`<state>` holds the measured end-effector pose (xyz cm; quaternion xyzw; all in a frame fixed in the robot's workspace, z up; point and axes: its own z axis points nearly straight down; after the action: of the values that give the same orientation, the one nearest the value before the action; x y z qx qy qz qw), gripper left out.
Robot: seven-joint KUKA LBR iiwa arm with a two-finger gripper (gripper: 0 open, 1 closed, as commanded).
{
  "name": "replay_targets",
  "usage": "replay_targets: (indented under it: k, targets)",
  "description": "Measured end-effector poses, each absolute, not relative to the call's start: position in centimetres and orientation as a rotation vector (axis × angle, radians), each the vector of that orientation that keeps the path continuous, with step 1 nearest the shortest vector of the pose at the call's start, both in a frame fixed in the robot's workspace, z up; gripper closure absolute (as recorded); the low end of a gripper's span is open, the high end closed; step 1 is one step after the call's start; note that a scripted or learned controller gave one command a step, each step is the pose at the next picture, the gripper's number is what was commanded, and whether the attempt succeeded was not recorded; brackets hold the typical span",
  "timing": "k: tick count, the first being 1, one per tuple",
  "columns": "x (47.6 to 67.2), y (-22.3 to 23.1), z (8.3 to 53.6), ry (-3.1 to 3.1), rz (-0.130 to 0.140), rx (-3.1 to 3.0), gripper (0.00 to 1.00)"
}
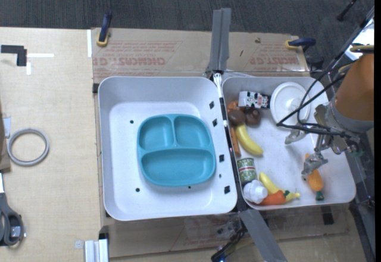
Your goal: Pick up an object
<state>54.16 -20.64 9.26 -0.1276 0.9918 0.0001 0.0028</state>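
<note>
Camera view: pincer low over the right bin's near corner

Camera view, looking down at a slant, shows two white bins side by side on the tabletop [53, 100]. The left bin [113, 136] holds a teal divided plate [177, 149], lying flat near its middle.

The right bin [339, 192] carries the loose items. Along its left wall lie a brown piece [244, 117], a black-and-white toy [253, 99], a banana [248, 140] and a green-labelled can [246, 167]. A white bowl [289, 102] sits toward the far side. At the near edge a white ball [255, 193], a small yellow piece [268, 183] and a carrot [275, 198] crowd together.

The arm [357, 91] comes in from the right, its orange band above the bin's right wall. The pincer [314, 164] hangs over the right part of that bin; whether it is released or clenched cannot be told from this angle, and nothing is seen between its fingers.

An orange object [315, 181] lies on the bin floor just beside and below the pincer tip, on the near side; whether they touch cannot be told. The carrot group lies to the pincer's left, well apart from it.

On the tabletop to the left rest a grey ring [27, 146] and scissors [11, 226].
</note>
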Motion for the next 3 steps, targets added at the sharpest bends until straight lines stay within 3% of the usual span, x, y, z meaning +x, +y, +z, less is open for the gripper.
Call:
replay_targets:
  k: [1,2,3]
  targets:
    - [54.3,-20.6,10.3,3.105,0.000,-0.395,1.00]
    - [54.3,-20.6,10.3,3.105,0.000,-0.396,0.00]
    - [50.4,-22.1,9.2,3.120,0.002,-0.344,0.00]
